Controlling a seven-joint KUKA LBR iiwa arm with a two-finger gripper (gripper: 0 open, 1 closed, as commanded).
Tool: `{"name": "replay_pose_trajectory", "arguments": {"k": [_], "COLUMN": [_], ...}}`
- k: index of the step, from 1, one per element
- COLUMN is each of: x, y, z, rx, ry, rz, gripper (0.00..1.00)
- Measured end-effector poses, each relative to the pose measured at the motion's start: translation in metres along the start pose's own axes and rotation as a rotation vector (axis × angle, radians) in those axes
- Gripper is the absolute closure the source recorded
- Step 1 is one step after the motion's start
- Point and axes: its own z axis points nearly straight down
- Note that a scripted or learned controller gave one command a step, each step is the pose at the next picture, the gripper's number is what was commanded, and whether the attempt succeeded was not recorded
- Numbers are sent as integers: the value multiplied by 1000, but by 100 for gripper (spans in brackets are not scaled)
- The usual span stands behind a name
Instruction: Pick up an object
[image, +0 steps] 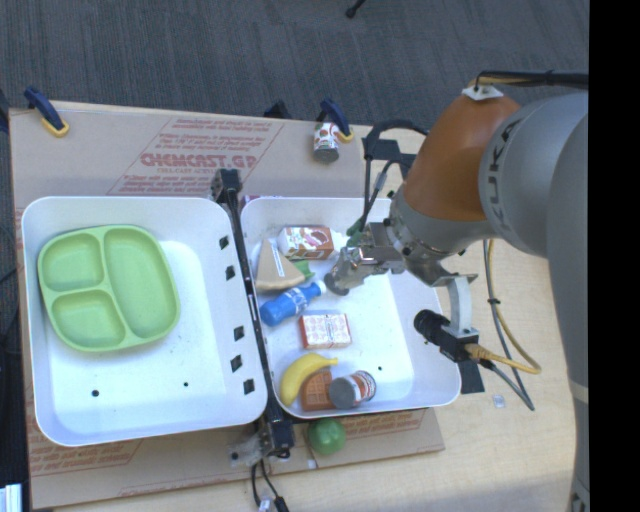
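My gripper (343, 277) hangs over the middle of the right bin (430, 372), just right of a blue bottle (290, 301) and above a small red-and-white box (325, 329). I see nothing between the fingers. Other objects in this bin: a red-and-white carton (305, 241) at the back, a tan wedge (273, 268), a yellow banana (303, 372), a brown block (316, 392) and a small can (353, 389) at the front.
The left bin (200, 400) holds a green divided plate (106, 286). A green ball (325, 435) lies outside the bins at the front edge. A small bottle (326, 139) stands on the cardboard behind the bins. Cables trail at the right.
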Motion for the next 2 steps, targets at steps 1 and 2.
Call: {"name": "replay_pose_trajectory", "arguments": {"k": [1, 2], "x": [5, 5], "y": [-60, -60], "z": [-12, -12], "rx": [-1, -1], "ry": [0, -1], "rz": [-1, -1], "gripper": [100, 0]}}
